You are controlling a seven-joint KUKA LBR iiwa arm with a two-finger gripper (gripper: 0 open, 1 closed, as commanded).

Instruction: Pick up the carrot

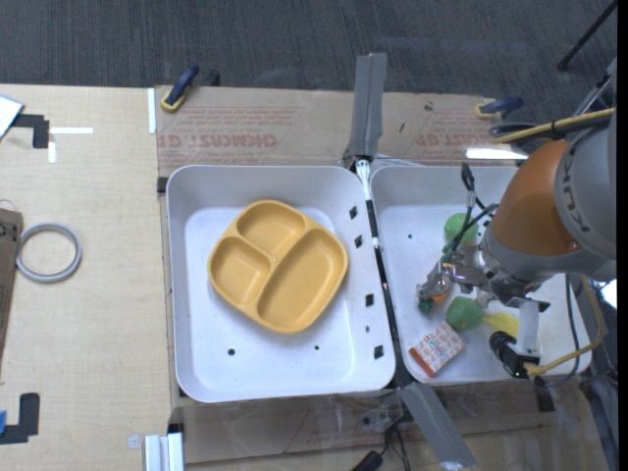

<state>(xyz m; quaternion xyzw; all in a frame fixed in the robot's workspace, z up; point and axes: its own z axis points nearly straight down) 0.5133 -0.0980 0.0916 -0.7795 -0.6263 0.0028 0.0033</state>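
Carrot not identifiable; jaws [432,290] state unclear, right bin [392,253]; cardboard [235,130] print unreadable.

Left bin [186,292] carries a yellow divided plate [279,265], sitting tilted near its middle. Over in the right bin [397,214], a small red-and-white packet [436,349] lies by the front wall. Out on the table [88,361], a roll of tape [47,252] rests at the left.

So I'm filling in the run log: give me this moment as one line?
arm: over right bin | gripper: low among the items | carrot: not made out | plate: in left bin
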